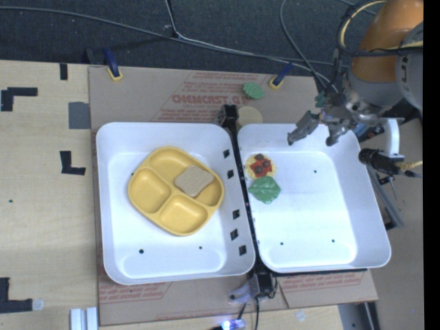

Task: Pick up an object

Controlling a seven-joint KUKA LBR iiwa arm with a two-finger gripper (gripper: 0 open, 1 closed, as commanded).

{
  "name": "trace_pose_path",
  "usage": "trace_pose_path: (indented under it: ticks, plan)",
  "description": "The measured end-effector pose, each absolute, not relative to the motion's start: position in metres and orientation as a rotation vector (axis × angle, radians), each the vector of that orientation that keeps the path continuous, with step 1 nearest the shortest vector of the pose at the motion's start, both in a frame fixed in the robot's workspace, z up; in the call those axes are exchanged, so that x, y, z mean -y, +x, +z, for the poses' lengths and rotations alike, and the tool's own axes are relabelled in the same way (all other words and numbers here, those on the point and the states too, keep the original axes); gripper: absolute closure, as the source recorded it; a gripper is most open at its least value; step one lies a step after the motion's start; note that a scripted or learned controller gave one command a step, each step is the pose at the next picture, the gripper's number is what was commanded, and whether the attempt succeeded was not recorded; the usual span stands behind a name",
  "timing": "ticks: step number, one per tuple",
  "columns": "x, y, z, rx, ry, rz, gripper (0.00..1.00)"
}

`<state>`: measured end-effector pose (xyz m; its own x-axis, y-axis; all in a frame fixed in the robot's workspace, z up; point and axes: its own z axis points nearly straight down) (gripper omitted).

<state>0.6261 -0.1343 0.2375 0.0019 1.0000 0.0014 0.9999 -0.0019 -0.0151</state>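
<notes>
the pick looks barely begun. the gripper [315, 133] hangs at the upper right of the frame, over the far rim of the right bin [344, 253], its two fingers spread apart with nothing between them. the likeliest things to pick, a small pizza-like toy [260, 165] and a green leafy toy [265, 190] just below it, lie near the right bin's left wall, apart from the gripper. in the left bin [117, 253] a yellow divided tray [152, 192] carries a slice of toast [194, 180]. reaching, closing and lifting are all left. red print on the cardboard [199, 96] above the bins is there (too blurred to read).
</notes>
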Motion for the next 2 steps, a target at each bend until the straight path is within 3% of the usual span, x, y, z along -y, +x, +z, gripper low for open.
trace_pose_path:
  ticks: [1,2]
  plan:
    - [0.134,0.628,0.246,2.222,-2.219,0.002,0.0]
    - [0.141,0.63,0.185,2.219,-2.217,0.008,0.0]
